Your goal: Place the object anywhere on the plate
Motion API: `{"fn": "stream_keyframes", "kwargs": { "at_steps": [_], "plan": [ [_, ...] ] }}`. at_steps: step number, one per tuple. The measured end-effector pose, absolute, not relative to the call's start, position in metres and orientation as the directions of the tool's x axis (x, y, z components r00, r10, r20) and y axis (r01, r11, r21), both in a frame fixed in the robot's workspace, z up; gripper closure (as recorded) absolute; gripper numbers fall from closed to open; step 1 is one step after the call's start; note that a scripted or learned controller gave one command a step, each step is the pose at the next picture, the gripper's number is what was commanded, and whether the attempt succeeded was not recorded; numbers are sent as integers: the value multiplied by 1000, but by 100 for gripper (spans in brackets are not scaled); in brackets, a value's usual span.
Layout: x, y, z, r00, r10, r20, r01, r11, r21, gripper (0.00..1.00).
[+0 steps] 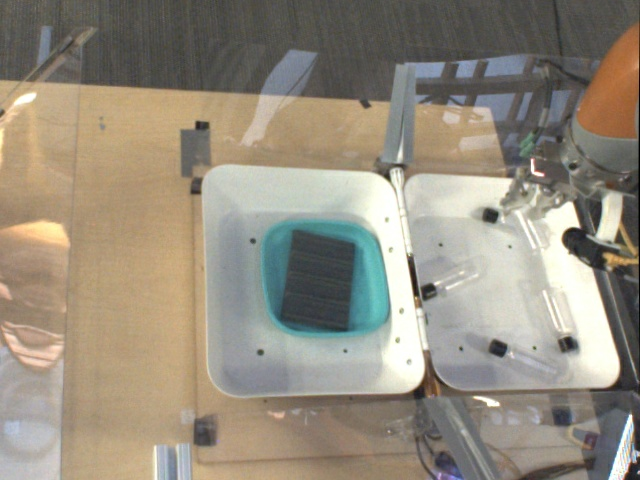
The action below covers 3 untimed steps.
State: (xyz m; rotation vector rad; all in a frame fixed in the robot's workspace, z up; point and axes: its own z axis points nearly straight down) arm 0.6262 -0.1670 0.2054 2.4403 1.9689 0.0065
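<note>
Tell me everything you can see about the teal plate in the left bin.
The teal plate is a rounded square dish with a raised rim, glossy like plastic. It lies flat near the middle of the left bin, resting on the bin's floor. A dark ridged rectangular block lies on it, slightly tilted, covering most of its centre. Nothing else touches it.

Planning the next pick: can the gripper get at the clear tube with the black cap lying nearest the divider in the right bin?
Probably yes: that tube lies alone on open floor, nothing over it, gripper in the same bin.
</note>
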Motion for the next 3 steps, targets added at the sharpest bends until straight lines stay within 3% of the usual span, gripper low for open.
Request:
{"fn": "stream_keyframes", "kwargs": {
  "at_steps": [1, 2, 3],
  "plan": [
    [658, -118, 193, 120, 993, 0, 993, -120, 7, 100],
    [671, -89, 292, -34, 999, -2, 999, 34, 11, 100],
    [661, -21, 190, -39, 999, 1, 999, 39, 3, 100]
  ]
}}
